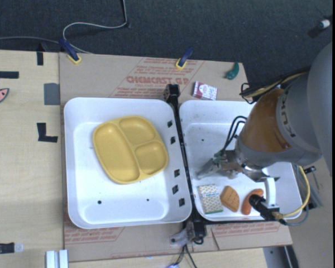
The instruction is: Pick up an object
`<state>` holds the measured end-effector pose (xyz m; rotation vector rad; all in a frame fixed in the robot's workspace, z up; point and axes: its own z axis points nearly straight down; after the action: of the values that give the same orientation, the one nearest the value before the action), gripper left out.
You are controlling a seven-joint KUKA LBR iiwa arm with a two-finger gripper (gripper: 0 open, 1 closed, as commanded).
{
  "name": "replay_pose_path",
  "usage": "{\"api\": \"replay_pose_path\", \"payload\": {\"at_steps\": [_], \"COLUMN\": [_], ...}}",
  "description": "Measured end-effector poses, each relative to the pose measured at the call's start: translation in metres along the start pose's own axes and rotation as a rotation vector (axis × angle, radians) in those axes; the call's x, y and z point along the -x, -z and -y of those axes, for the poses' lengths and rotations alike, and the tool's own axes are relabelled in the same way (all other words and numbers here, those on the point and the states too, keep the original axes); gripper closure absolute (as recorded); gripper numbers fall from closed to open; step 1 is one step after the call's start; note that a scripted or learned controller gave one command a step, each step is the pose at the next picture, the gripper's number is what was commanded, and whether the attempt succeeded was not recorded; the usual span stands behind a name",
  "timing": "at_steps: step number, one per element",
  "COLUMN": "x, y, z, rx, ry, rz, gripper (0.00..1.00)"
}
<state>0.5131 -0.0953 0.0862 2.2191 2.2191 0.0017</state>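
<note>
The tool (212, 169) was seen low in the right bin (212, 116), its tip aimed toward the divider (178, 149) between the two bins. Whether it was open or closed could not be told — nothing was seen held in it.

Three small objects were lined up along the right bin's near wall: a cracker packet (210, 198), a brown piece (230, 199) beside it, and an orange piece (250, 202) farthest from the divider. The packet lay nearest the tool, just on its near side, slightly away from the divider; its long axis ran roughly parallel to the divider. It was judged the likeliest target, calling for a short shift toward the near wall and a descent.

The arm (279, 121) was reached in over the right bin's far-from-divider side, its orange band above the wrist, the wrist bent down into the bin. A yellow tray (131, 148) lay in the left bin (117, 211), across the divider, well apart from the tool.
</note>
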Motion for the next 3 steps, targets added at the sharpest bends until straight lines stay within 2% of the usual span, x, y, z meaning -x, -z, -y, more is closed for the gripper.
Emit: {"api": "replay_pose_path", "payload": {"at_steps": [1, 2, 3], "x": [0.000, -0.056, -0.121], "y": [0.010, 0.098, 0.098], "z": [-0.001, 0.029, 0.029], "rx": [0.002, -0.005, -0.005], "ry": [0.000, 0.002, 0.003], "rz": [0.001, -0.002, -0.002], "gripper": [1.00, 1.00, 1.00]}}
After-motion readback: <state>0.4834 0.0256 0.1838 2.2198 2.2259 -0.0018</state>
